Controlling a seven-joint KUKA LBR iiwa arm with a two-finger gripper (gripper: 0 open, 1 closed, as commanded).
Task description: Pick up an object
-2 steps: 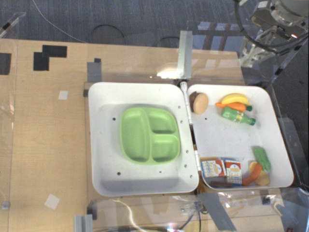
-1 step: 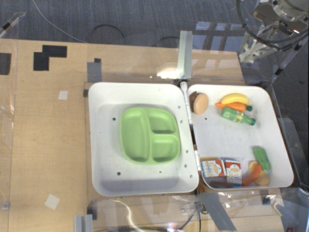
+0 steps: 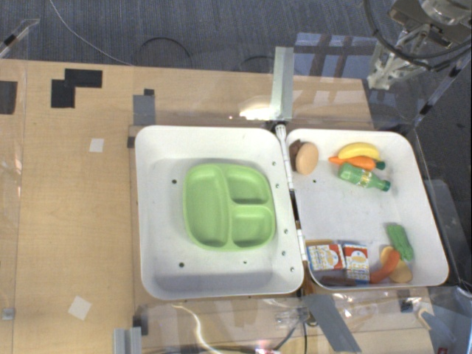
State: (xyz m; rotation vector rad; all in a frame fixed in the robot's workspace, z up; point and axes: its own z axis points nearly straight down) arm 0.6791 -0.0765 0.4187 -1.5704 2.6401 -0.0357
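while the right bin (image 3: 413,198) holds a banana (image 3: 358,151), a carrot (image 3: 352,162) and a green bottle (image 3: 363,177) near its far wall, an egg (image 3: 306,157) sits at its left edge. 2 small cartons (image 3: 338,258) and other toys lie along its near wall. the left bin (image 3: 158,198) carries a green divided plate (image 3: 227,205). the gripper (image 3: 391,65) hangs beyond the bins at upper right; whether its jaws are apart i cannot tell.

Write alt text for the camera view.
Two white bins sit side by side: the left bin holds a green divided tray, the right bin scattered toy foods including a banana, a green bottle and an egg. The gripper hangs above the bench's far right corner.
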